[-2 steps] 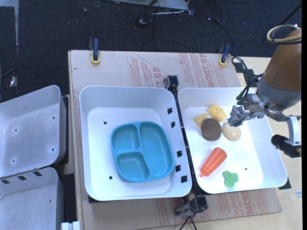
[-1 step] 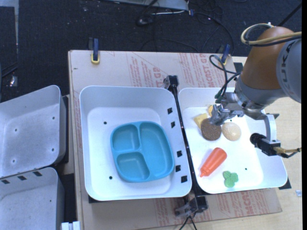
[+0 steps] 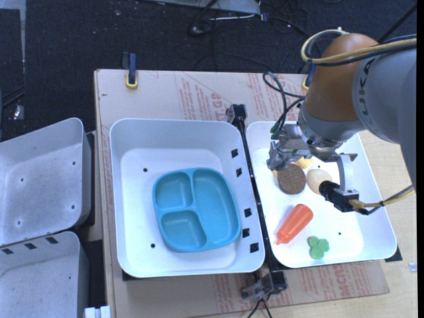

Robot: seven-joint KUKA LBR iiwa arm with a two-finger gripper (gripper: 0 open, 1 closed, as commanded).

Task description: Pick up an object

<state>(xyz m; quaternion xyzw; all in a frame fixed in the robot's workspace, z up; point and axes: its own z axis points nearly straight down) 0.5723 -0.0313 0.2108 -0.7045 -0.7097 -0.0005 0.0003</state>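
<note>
A grey arm's gripper (image 3: 286, 156) is hanging over the right white bin (image 3: 377, 240); whether it is clenched or released cannot be told. A flat, round, rough brown disc (image 3: 290, 179) is lying just below it. One smooth orange carrot (image 3: 294, 222) and one knobbly green piece (image 3: 318, 246) are lying farther below. One glossy blue three-compartment plate (image 3: 196, 209) is sitting in the other bin (image 3: 132, 177), to its left.

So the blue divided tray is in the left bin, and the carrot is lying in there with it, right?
Not quite. The blue divided tray is in the left bin, but the carrot lies in the right bin, beside a green piece, as the camera view shows.
</note>
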